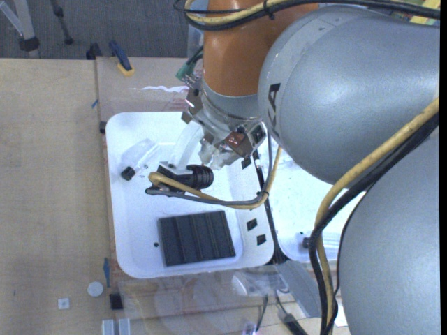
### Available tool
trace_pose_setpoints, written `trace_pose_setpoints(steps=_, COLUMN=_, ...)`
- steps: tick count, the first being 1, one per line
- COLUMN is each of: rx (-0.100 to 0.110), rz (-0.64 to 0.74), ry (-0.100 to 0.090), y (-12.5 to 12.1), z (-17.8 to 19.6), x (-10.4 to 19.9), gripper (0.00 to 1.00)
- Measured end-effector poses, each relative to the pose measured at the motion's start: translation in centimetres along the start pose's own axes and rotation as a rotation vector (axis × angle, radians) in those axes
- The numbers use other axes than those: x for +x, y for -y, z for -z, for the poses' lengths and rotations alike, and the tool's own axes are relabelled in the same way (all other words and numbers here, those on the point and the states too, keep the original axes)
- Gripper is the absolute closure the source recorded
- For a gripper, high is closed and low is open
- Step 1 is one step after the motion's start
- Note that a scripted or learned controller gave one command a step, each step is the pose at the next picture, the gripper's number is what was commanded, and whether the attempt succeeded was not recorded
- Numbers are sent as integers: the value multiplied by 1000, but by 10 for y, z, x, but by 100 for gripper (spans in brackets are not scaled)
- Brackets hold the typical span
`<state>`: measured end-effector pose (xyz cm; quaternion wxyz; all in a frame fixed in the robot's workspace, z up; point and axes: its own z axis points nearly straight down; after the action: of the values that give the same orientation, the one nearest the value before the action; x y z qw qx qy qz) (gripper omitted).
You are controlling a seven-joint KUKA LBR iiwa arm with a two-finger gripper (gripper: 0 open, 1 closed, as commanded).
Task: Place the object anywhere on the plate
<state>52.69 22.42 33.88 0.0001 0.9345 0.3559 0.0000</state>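
Roughly centred, shows a grey arm with an orange band reaching over the left white bin (120,218) on a pale surface (49,187). Sets the tool (209,152) above the bin's upper middle, just over a black cable-fed cylinder (190,177). Cannot tell whether the tool is spread or closed, or whether it grips anything, with the wrist masking it. Finds a small black object (127,174) to the tool's left, near the bin's left wall, beside a clear plastic piece (143,151). Seems too small to show a long axis. Finds the dark ribbed plate (195,238) toward the bin's lower end, long side left to right, apart from the object. Probably calls for a leftward reach first
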Motion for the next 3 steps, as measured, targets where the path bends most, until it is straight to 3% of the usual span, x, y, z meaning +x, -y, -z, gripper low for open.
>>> trace_pose_setpoints(steps=1, rx=1, rz=334, ry=2, y=10, z=21, x=-9, gripper=100)
trace_pose_setpoints(steps=2, rx=-1, rz=711, ry=0, y=-5, z=29, x=7, gripper=100)
trace_pose_setpoints(steps=3, rx=-3, rz=922, ry=-1, y=-33, z=41, x=37, gripper=100)
